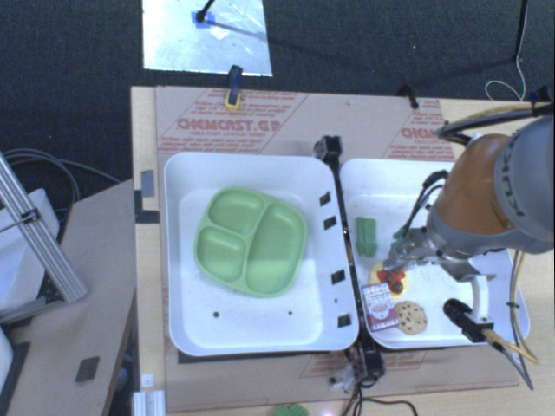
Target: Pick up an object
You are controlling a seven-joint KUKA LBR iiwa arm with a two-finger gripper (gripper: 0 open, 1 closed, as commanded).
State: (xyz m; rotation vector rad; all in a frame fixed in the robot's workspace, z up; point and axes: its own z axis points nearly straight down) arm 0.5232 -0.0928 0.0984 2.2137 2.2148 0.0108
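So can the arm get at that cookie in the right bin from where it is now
Probably yes. The cookie lies flat in the open near the bin's front wall, beside a small card, with the gripper just behind it.

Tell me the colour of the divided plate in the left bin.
Light green; the divided plate shows clearly in the camera view.

Red print runs across the brown protective sheet (286,115) that covers the table under the two bins. In the upper middle of the frame, just above the left bin, the largest line reads roughly "CHEMCAST GP", with smaller red lines above and below it that are too fine to make out. At the upper right of the frame, above the right bin, the same red print shows again, set at a slant and partly cut off, so it cannot be read whole. A small packet (378,307) at the lower edge of the right bin carries red and white printing, but its words are too small to tell.
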